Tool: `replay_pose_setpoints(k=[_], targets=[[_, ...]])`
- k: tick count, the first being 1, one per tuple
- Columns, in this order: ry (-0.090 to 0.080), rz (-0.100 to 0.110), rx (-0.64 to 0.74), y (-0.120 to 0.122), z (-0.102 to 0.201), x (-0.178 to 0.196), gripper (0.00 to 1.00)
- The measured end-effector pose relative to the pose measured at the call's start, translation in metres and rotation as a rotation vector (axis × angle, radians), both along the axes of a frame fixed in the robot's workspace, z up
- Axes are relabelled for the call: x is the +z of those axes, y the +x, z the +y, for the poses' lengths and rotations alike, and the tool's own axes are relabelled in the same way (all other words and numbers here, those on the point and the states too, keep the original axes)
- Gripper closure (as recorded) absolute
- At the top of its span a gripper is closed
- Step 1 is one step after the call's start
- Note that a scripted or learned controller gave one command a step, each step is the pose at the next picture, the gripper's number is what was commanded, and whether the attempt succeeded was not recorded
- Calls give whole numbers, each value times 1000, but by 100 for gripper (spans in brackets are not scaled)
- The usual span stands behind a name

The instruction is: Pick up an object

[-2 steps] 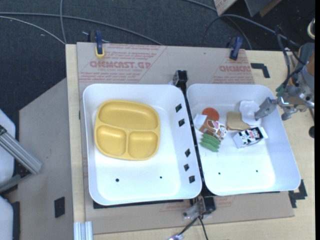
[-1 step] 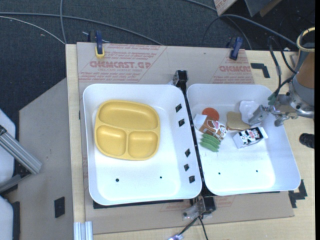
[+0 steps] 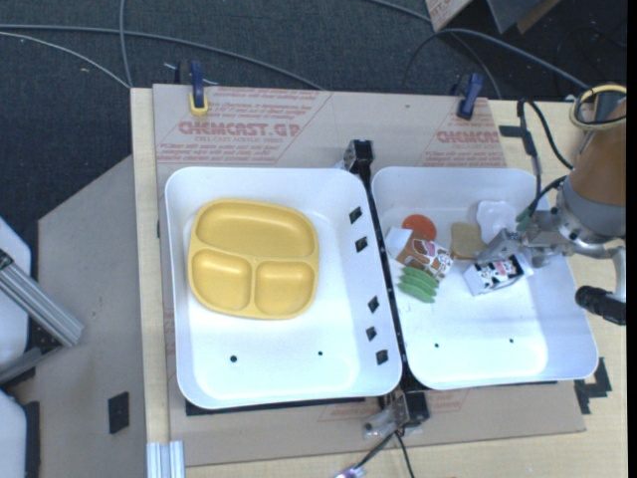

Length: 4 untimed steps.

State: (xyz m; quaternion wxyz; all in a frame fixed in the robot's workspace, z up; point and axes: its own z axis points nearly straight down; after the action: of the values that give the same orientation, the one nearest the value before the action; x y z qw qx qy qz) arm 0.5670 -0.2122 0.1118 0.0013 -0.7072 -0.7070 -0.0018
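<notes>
Looking down on a tabletop covered by printed board, with a left bin and a right bin sitting side by side on it and touching along the middle.

Seeing the grey arm reaching in from three o'clock, over the right bin's three o'clock rim. Finding the claw hanging low at the two o'clock part of the right bin, just above or against a black-and-white item. Not being able to tell whether the claw is apart, together or clamped on anything, nor whether it is touching that item.

Noting the pickable things clustering in the upper half of the right bin:
- black-and-white item lying right of the bin's centre, tilted;
- crumpled white piece lying at its twelve o'clock, just beside the claw;
- tan piece lying at its ten o'clock, near it;
- red round piece lying towards the bin's ten o'clock;
- brown-and-white packet lying at six o'clock of the red piece, touching or nearly touching it;
- green piece lying at six o'clock of the packet, just beside it.

Seeing a yellow divided plate resting flat in the left bin, towards its ten o'clock, well apart from the claw.

Spotting two blue clamps gripping the board's twelve o'clock edge: left clamp, right clamp.
</notes>
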Motion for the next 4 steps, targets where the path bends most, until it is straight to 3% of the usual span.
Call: replay_pose_setpoints(k=[1,3,4], targets=[[-4,-8,3,3,-1,14,100],[-5,0,2,12,-11,98,100],[0,6,7,5,51,100,100]])
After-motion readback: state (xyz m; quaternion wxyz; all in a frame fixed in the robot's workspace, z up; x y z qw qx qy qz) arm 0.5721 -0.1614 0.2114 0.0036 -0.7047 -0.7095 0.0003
